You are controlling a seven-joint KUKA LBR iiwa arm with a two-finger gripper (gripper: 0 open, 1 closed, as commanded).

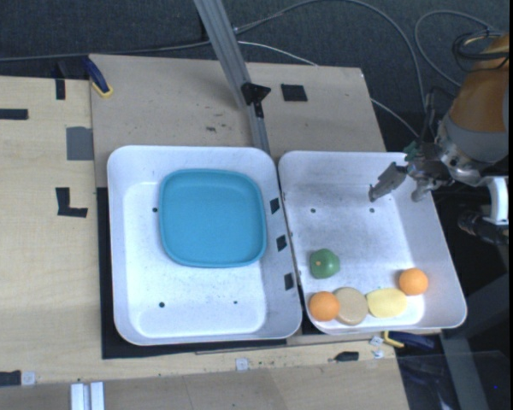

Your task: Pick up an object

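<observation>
Jaws spread and empty above the right white bin, upper right corner. The small round green fruit sits alone mid-bin, well apart. Probably light, stiff, smooth, liable to roll: grip it across its widest middle.

Arm reaching in from right; end effector empty, fingers spread.

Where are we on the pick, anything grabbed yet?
Nothing grabbed. The gripper is open over the right bin's far right edge with nothing between its fingers. The green ball, two oranges, the tan piece and the yellow piece lie along the near side. Approach, grasp and lift remain.
</observation>
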